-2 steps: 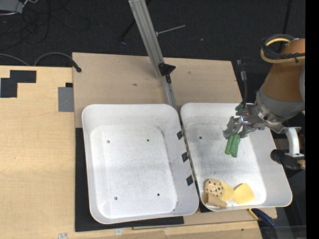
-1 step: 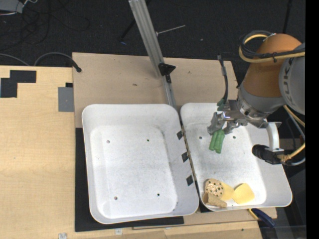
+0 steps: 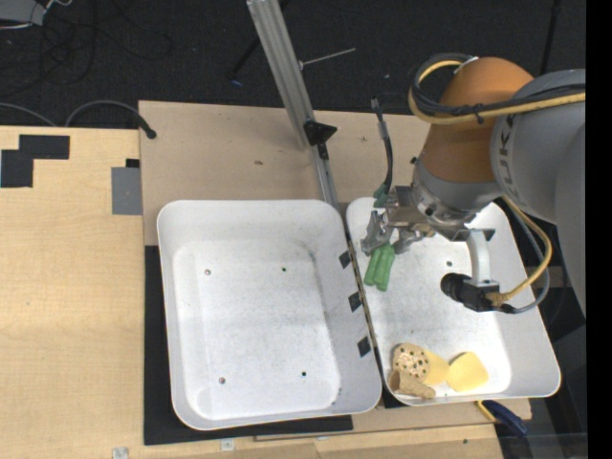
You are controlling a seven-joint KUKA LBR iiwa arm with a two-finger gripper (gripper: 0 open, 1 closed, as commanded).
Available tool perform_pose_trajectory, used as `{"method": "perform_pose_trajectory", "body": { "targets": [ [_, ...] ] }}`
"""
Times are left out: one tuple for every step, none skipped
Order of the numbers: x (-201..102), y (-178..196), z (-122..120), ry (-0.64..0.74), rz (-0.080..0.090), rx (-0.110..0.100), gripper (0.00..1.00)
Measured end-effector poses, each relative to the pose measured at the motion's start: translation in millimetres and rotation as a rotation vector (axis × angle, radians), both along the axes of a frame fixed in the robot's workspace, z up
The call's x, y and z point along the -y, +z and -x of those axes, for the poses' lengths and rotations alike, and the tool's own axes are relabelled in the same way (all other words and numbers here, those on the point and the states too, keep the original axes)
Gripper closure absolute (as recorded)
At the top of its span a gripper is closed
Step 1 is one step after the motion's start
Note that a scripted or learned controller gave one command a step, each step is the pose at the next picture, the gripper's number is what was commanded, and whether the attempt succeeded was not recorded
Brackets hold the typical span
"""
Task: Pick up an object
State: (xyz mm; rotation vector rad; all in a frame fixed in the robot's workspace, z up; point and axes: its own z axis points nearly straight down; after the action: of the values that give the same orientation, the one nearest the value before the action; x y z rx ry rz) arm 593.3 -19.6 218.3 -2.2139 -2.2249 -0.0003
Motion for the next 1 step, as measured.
{"method": "perform_pose_trajectory", "body": {
  "targets": [
    [-45.7, 12.0, -12.2, -0.001, 0.000, 0.000, 1.00]
  ]
}}
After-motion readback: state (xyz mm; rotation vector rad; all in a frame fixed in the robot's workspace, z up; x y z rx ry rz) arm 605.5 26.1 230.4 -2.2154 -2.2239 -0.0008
